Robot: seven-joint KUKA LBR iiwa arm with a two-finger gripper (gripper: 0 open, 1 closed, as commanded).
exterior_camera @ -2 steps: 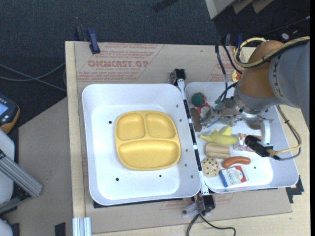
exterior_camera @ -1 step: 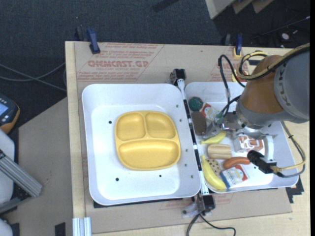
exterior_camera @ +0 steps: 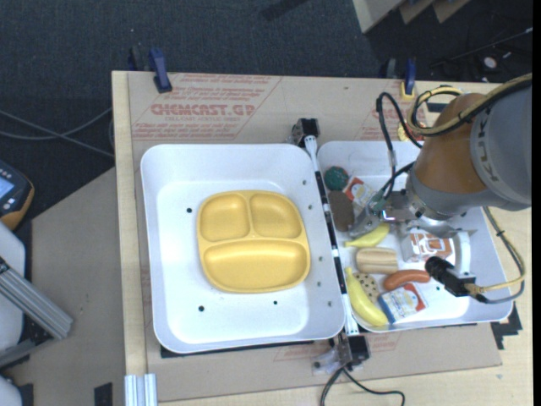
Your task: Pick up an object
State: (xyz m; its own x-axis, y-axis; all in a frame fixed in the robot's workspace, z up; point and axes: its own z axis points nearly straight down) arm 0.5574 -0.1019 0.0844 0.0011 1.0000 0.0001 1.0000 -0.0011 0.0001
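Observation:
The right bin (exterior_camera: 486, 307) holds several small items: a green ball (exterior_camera: 337, 177), a brown piece (exterior_camera: 341, 211), a small banana (exterior_camera: 368, 236), a tan bread roll (exterior_camera: 375, 260), a red sausage (exterior_camera: 407, 277), a larger banana (exterior_camera: 363, 299) and two printed packets (exterior_camera: 428, 245). My gripper (exterior_camera: 377, 216) reaches down from the grey and orange arm (exterior_camera: 461, 163) into the left part of this bin. It hangs just above the small banana, beside a small packet (exterior_camera: 358, 191). The wrist hides its tips.
The left bin (exterior_camera: 169, 252) holds a yellow divided tray (exterior_camera: 252, 240) at its middle. Black clips (exterior_camera: 306, 130) join the two bins along their shared wall. A black cable (exterior_camera: 387, 129) loops off the arm over the right bin's far edge.

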